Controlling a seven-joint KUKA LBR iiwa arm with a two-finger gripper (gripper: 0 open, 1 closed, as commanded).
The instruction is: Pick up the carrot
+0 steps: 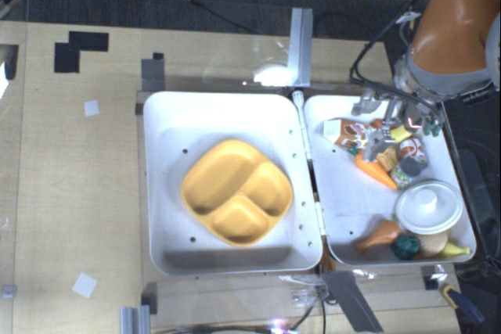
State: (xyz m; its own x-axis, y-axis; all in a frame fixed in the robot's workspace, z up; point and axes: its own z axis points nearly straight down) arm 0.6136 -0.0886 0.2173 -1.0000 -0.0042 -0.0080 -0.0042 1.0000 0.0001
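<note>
Over the right bin (pixel 338 224), near its upper part, the gripper (pixel 385 138) hangs among a clutter of small items. The carrot (pixel 377 171) lies just below/left of it, orange, slanted, its tip toward bin centre. Can't tell whether the pincer is wide or narrow; the tips blur into the objects around them.

To do the step well, my read: come down w/ jaws across the carrot's short axis, at its thicker end, since the tip would likely slip. Neighbours crowd it: a printed packet (pixel 349 134) to the left, a yellow piece (pixel 401 134) and a round dark item (pixel 412 161) to the right, so a nudge or double-grab is the risk. The white lidded cup (pixel 427 207) sits below, clear enough.

Writing: the packet has coloured print, too small to read. No brand legible elsewhere.
</note>
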